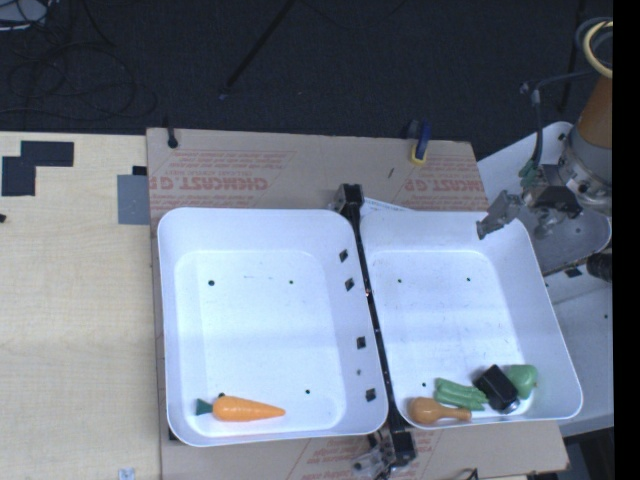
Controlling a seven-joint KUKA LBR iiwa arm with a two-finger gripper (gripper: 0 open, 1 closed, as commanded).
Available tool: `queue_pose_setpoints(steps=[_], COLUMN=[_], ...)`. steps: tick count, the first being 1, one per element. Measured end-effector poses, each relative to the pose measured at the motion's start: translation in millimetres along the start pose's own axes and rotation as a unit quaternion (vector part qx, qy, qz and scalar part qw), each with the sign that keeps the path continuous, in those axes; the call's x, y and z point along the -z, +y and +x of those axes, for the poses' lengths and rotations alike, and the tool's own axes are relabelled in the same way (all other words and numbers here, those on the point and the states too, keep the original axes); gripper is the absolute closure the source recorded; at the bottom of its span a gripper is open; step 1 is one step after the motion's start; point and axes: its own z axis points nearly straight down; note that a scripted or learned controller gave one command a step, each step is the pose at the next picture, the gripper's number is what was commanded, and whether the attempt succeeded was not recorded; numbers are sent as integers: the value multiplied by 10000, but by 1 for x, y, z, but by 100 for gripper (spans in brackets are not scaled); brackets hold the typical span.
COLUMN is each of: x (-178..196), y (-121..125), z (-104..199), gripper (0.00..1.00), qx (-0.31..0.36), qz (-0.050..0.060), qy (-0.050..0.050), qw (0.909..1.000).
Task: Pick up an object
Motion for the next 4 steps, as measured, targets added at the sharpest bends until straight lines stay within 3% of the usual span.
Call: queue_pose_setpoints(steps=[1,2,3,4], x=[-194,-78,-23,6], y=[35,41,34,9], z=[23,118,49,1], gripper=[0,0,0,0], qx=[25,54,-12,-7], qz=[-4,-52,-36,-17], qy=[3,13,-21,-11], qw=[10000,10000,10000,10000])
